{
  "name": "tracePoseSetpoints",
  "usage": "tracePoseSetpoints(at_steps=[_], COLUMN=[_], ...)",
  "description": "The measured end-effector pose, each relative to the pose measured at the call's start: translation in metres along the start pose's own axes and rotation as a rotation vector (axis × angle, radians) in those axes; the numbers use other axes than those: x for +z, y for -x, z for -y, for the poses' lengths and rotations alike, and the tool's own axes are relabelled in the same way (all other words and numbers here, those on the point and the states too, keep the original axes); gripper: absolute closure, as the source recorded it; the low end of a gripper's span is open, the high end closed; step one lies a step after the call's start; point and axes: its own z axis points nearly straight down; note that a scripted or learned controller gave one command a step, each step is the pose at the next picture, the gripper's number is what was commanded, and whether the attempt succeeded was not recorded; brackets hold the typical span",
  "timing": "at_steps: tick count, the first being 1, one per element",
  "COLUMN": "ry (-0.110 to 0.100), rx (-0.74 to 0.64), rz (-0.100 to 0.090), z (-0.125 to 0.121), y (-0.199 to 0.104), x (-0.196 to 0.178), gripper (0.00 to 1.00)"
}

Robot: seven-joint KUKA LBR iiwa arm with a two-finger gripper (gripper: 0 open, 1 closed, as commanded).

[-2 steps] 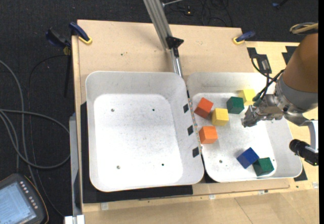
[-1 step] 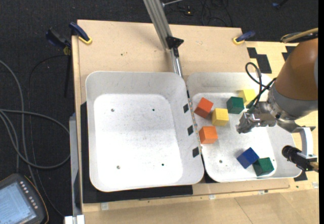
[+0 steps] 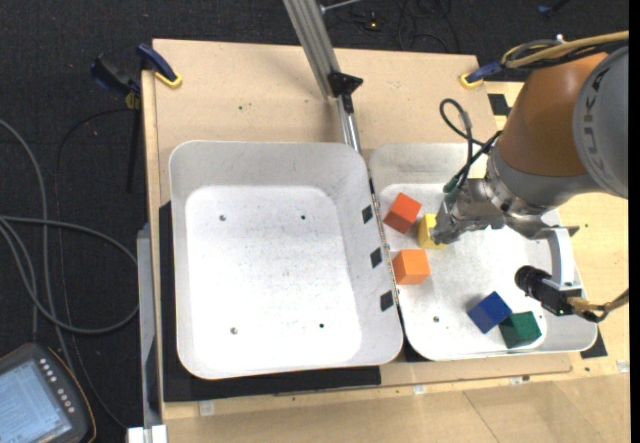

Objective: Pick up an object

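Here the left bin [image 3: 270,261] sits beside the right bin [image 3: 440,341], where two orange blocks [image 3: 403,212] lie left of a small yellow block [image 3: 428,230]. The gripper [image 3: 447,228] touches it; whether it grips is unclear. Blue block [image 3: 490,311] and green block [image 3: 520,329] sit lower right.

Small yellow block [image 3: 429,230], right bin [image 3: 420,163], beside end effector [image 3: 447,229]

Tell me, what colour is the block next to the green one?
Blue, beside the green block, in the camera view.
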Motion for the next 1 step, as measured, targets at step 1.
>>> tracePoseSetpoints(at_steps=[1], ry=[0.0], rx=[0.001], rz=[-0.001], z=[-0.0116], y=[-0.0528], x=[-0.0168], gripper=[1.0])
